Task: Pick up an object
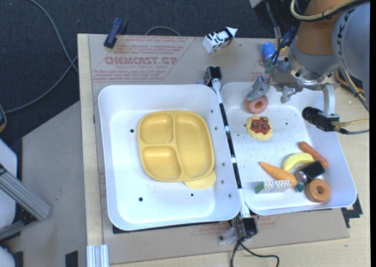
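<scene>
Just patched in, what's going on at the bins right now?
The arm reaches in over the right bin, its claw hovering at the far edge beside the pink donut. The small tart, carrot, banana and brown donut lie loose in that bin. The left bin holds a yellow divided plate.

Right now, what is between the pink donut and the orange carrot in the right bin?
In the camera view, a small round tart with red topping lies between the pink frosted donut and the orange toy carrot.
</scene>
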Tool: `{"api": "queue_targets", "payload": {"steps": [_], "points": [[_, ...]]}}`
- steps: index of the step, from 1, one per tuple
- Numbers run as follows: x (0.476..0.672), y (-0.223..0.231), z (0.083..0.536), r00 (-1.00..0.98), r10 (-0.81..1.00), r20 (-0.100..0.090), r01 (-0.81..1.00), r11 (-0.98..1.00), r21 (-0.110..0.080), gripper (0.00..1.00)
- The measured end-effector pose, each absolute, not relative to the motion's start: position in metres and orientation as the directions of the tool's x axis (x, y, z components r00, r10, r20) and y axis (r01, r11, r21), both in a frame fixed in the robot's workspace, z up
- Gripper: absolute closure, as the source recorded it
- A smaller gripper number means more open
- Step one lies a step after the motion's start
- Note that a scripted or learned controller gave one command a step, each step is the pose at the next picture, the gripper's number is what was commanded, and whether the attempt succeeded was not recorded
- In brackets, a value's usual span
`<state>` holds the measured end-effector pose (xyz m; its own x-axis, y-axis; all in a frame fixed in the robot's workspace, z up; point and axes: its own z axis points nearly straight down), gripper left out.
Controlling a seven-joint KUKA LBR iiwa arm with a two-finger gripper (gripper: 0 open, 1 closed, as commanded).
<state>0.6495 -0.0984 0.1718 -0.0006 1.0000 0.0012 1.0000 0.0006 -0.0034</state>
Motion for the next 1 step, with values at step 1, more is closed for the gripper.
{"api": "queue_targets", "payload": {"steps": [1], "points": [[0.6660, -0.0984, 0.0841, -0.001, 1.000, 0.000, 1.000, 0.001, -0.002, 0.00]]}}
